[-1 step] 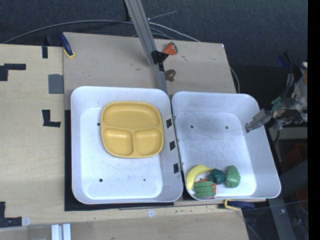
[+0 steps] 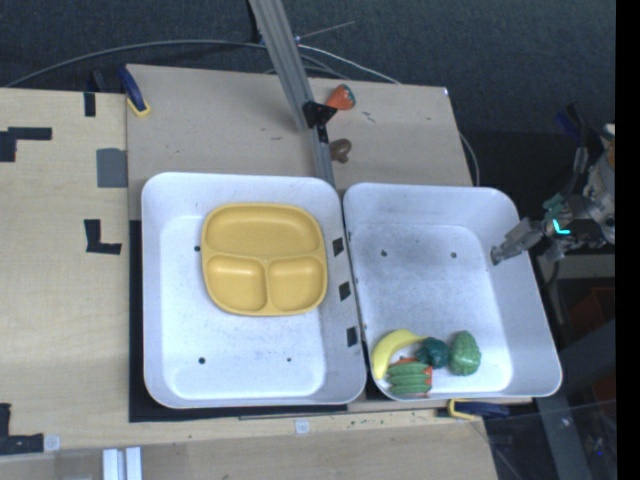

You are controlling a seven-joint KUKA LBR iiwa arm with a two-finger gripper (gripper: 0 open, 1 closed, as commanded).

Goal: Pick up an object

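In the right bin [image 2: 440, 268], several small toy foods lie clustered at the front: a yellow banana [image 2: 391, 346], a dark teal piece [image 2: 434, 352], a green bumpy piece [image 2: 464, 353] and a green piece with red [image 2: 408, 376]. My gripper [image 2: 512, 242] hovers at the right bin's right rim, far behind the cluster, with nothing seen between its fingers. The wrist behind it glows with a small cyan light.
A yellow three-compartment plate [image 2: 265, 258] lies in the left bin [image 2: 180, 358]. A grey pole [image 2: 285, 48] rises behind the bins, with an orange clamp [image 2: 341, 97] next to it. Cables loop along the back of the bench.
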